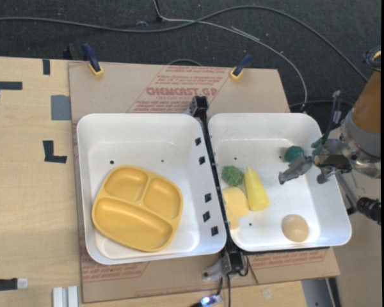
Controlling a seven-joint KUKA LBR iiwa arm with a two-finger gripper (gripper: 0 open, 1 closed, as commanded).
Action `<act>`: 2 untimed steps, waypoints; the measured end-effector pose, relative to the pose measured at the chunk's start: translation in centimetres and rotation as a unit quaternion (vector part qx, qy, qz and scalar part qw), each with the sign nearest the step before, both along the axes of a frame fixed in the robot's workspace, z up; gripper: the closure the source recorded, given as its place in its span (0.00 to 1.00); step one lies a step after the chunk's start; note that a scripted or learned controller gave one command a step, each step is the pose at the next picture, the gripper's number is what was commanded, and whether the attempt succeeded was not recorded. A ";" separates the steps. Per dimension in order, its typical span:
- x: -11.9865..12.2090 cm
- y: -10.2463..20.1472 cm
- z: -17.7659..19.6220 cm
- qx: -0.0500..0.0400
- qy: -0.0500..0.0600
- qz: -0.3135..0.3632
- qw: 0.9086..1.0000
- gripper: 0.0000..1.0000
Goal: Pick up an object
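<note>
Two shallow white bins side by side on a cardboard sheet (pixel 179 91), sheet clamped at the far edge by two blue-and-yellow clamps (pixel 93 61). Left bin (pixel 89 133) holding a yellow divided plate (pixel 137 207), three compartments, lying flat toward the near left. Right bin (pixel 269 123) holding five small items: green broccoli-like piece (pixel 232 174) near the divider, touching a yellow corn-like cob (pixel 255 188) just to its right; pale yellow flat piece (pixel 234 203) just below the broccoli piece, against the cob's lower end; beige round ball-like item (pixel 295 228) alone in the near right corner, well apart from the rest; small teal round item (pixel 294 153) toward the far right. Grey arm with orange band (pixel 370 107) reaching in from the right over the right bin's right wall. Gripper (pixel 299 169) low over the bin, just below and beside the teal item, one dark finger (pixel 293 171) angled down-left. Finger state: cannot tell, nothing seen between them. Black cables (pixel 243 18) across the dark floor behind the bench.
</note>
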State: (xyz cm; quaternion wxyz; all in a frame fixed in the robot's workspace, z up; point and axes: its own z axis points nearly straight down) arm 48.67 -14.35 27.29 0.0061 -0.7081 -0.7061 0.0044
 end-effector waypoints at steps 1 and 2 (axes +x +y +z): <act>0.2 0.0 0.4 -0.001 -0.004 0.002 1.000 0.00; 0.8 -0.6 -4.9 0.000 -0.002 0.001 1.000 0.00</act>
